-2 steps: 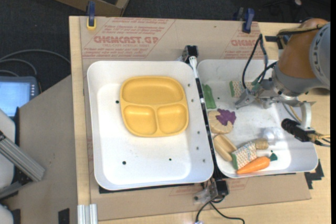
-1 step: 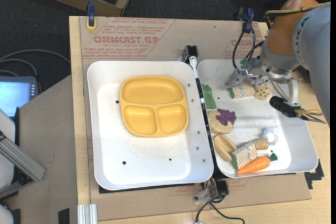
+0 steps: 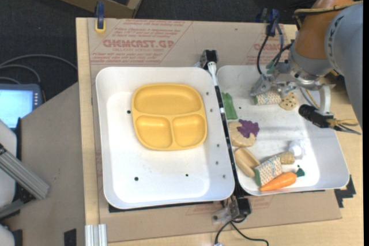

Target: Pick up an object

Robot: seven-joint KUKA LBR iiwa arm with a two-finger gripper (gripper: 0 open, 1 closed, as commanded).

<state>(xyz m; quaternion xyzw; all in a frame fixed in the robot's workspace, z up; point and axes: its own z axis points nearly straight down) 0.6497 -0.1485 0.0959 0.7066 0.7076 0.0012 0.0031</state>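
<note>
Roughly by size: left white bin [image 3: 115, 141] holding yellow three-compartment tray [image 3: 169, 115], upright, near bin's far half. Right white bin [image 3: 331, 152] with grey arm [image 3: 340, 31] reaching in from right. Gripper [image 3: 275, 95] low at far end of right bin, touching patterned packet [image 3: 268, 98]; finger state: cannot tell. Near end: bread roll [image 3: 246, 161], second packet [image 3: 270, 169], carrot [image 3: 278, 181]. Mid-bin: purple grapes [image 3: 248, 128], green strip [image 3: 230, 105].
</note>
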